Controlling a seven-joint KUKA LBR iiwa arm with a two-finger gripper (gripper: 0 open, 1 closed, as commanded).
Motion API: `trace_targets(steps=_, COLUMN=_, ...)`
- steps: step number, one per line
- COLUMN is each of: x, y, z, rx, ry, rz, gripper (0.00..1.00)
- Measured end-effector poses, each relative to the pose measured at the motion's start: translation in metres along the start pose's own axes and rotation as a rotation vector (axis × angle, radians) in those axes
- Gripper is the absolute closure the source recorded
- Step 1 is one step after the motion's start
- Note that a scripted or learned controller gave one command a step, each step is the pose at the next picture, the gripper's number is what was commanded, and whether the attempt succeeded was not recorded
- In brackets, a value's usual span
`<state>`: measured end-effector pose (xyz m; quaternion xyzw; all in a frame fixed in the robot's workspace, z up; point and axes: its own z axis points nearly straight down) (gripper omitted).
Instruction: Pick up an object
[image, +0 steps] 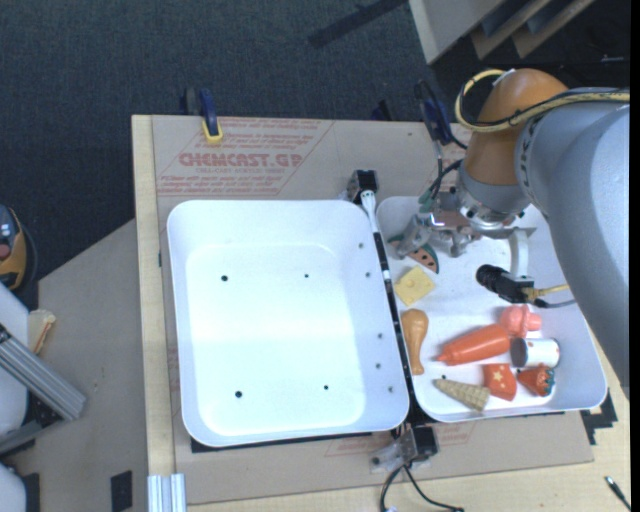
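Nothing sits visibly between the fingers (432, 243), low at the right bin's (590, 385) 11 o'clock corner; how far apart they stand, cannot tell. Brown-red piece (427, 259) just beside them. Yellow block (415, 287), drumstick (414, 338), carrot (474, 345) lie at 6 o'clock. Judgement: pick not yet made.

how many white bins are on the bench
2, side by side. The left bin takes up the middle of the view. The right bin holds the toy food and is partly covered by the arm, so more items there may be hidden.
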<state>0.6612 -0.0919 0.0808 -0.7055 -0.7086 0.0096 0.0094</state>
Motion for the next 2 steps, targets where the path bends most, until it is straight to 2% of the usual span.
trace_targets(steps=1, x=0.001, y=0.001, z=-0.011, rx=-0.007, ry=0.003, rz=0.002, gripper=1.00)
trace_targets(steps=2, x=0.085, y=0.005, z=-0.111, rx=-0.038, ry=0.002, rz=-0.003, gripper=1.00)
